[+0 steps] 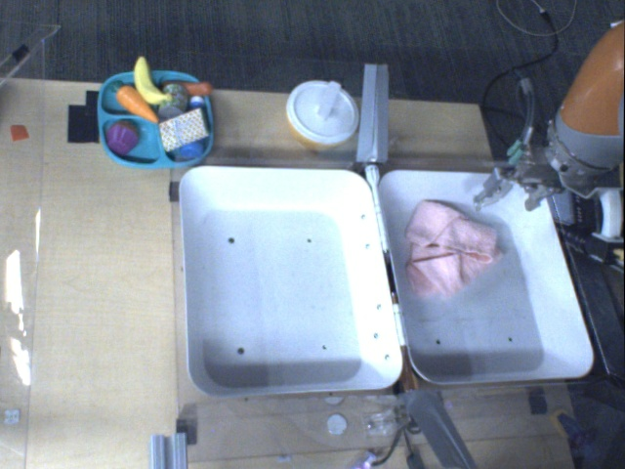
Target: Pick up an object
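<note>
Evidently the pick has not begun: nothing is lifted, and the whole of the grasp is left to do. The gripper (510,187) hangs at the upper right of the frame, over the far edge of the right bin (557,272), with the grey arm (596,106) and its orange band rising behind it toward the right edge. Its fingers (491,190) look spread, two thin prongs standing apart with nothing between them, though they are small and somewhat blurred.

The only thing to pick in either bin is a pink cloth (449,247), lying in the upper middle of the right bin, just below and to the left of the gripper and apart from it. It is crumpled into a loose mound with folds and creases across its top, pale pink, soft-looking; my guess is that it will bunch and sag when pinched rather than lift as one stiff piece. The left bin (283,281) sits beside it in the centre of the frame.

On the desk (88,291) at the upper left rests a blue tray of toy food (156,117), and a white-lidded container (323,113) stands at the upper middle.
</note>
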Controlling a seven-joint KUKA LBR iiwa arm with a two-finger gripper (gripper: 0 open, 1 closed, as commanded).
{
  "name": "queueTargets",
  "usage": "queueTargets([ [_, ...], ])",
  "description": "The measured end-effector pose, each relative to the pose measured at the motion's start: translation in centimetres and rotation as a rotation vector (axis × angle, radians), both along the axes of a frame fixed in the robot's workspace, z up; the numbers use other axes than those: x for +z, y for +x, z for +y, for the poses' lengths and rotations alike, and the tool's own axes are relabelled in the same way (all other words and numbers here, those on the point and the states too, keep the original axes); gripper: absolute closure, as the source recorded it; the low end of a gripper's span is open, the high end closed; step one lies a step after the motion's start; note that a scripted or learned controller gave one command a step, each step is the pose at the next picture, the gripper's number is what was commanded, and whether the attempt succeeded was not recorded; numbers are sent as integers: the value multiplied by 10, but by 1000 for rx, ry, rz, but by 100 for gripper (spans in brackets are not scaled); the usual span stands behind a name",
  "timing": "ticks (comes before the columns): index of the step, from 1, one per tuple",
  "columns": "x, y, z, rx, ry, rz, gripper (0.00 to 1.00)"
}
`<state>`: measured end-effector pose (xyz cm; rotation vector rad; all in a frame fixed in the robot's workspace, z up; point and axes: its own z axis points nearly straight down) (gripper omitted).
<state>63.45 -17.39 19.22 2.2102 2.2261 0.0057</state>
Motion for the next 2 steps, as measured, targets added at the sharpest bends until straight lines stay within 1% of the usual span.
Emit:
queueTargets([
  [1,-95,-20,11,96,-1,-4,0],
  [2,-101,10,-22,199,-4,-8,0],
])
